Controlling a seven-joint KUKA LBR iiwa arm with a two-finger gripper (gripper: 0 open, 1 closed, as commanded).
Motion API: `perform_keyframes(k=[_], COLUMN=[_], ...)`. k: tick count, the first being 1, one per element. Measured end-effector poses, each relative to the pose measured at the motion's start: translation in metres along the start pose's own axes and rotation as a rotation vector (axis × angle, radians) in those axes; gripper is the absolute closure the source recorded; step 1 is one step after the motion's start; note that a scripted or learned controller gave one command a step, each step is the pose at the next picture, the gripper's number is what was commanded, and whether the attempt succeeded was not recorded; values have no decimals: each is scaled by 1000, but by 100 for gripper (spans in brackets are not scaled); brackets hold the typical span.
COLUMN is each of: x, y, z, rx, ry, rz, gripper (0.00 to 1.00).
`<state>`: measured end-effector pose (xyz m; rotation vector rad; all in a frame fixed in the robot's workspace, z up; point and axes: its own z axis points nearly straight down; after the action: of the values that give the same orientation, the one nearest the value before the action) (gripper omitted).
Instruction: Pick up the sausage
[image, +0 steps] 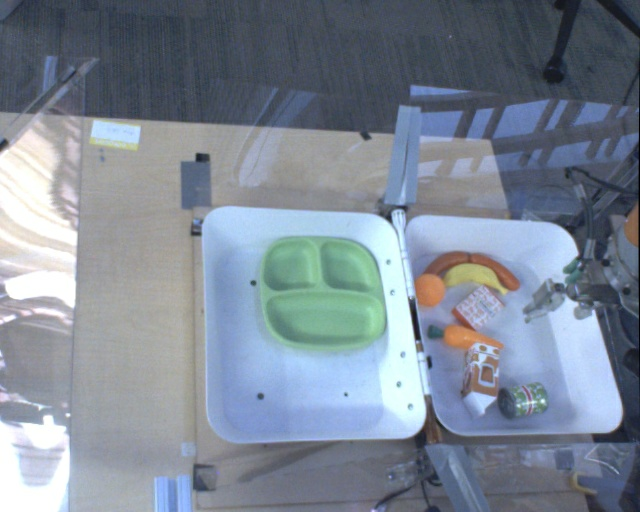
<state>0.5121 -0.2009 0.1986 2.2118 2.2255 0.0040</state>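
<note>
Two neighbours, banana (474, 272) and orange (430, 290), crowd sausage (470, 260).

Two bins (300, 420) (white), one plate (322, 293), one sausage (470, 261)

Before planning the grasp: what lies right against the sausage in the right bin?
The banana nestles under the sausage's arch, covering its inner edge. The orange sits by its left end. Its underside cannot be seen.
</note>
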Motion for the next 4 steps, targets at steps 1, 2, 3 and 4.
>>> perform_keyframes(k=[1, 2, 3, 4], x=[15, -5, -6, -5], y=[73, 118, 152, 153], z=[101, 103, 109, 95], rx=[-18, -19, 36, 39], ry=[-6, -6, 13, 11], rz=[-48, -92, -143, -151], gripper=[0, 0, 0, 100])
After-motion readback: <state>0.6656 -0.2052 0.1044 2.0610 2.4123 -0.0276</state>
